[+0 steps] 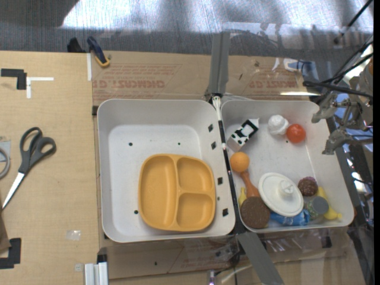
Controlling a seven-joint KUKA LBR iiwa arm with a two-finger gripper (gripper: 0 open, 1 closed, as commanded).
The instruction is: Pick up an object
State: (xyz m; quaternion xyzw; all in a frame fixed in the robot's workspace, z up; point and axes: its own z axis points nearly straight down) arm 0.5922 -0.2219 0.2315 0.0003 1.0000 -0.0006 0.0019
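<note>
The right bin [332,159] held the candidate objects: a white lid [281,193] with a knob, a brown disc [255,212] just beside it, an orange ball [239,161], a red ball [295,133], a white piece [276,123] and a black-and-white block [244,132]. The left bin [119,159] held a yellow divided tray [177,192]. Scissors [28,156] lay on the bench. Arm hardware stood at the right edge, above the bin's right wall; whether the claw was open could not be told, and no object was seen in it.
</note>
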